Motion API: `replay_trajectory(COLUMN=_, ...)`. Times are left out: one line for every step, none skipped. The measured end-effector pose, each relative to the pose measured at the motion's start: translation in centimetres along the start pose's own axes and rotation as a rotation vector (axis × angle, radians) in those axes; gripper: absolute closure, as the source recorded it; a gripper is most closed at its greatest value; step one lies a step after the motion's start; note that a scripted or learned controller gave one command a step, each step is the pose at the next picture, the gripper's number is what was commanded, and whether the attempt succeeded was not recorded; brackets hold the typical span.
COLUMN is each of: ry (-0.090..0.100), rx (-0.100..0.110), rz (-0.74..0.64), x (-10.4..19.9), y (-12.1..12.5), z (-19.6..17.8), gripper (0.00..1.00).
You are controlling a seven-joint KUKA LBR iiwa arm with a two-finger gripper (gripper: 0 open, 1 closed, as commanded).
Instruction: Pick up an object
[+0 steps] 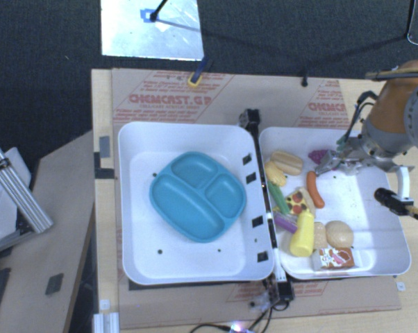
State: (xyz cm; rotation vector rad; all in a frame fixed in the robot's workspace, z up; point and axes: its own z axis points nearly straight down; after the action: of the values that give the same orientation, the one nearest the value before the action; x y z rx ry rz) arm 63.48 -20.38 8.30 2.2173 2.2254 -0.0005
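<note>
Toy food crowds my right bin (396, 245): hot dog bun (287, 161) at 11 o'clock, sausage (314, 189) mid-bin, yellow bottle (303, 232) at 7. My tool (328, 164) sits by a purple piece (319, 156); I cannot tell its finger state. Blue plate (197, 196) fills the left bin (136, 255).
</note>
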Motion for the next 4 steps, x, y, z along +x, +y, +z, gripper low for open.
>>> replay_trajectory(ry=-0.001, rx=-0.005, rz=-0.001, x=0.0, y=0.1, z=-1.3, gripper=1.0)
replay_trajectory(ry=-0.001, rx=-0.006, rz=0.0, x=0.0, y=0.5, z=-5.7, gripper=1.0)
replay_trajectory(ry=-0.001, rx=-0.004, rz=0.0, x=0.1, y=0.0, z=-10.2, gripper=1.0)
replay_trajectory(ry=-0.001, rx=-0.007, rz=-0.001, x=0.1, y=0.1, z=-14.5, gripper=1.0)
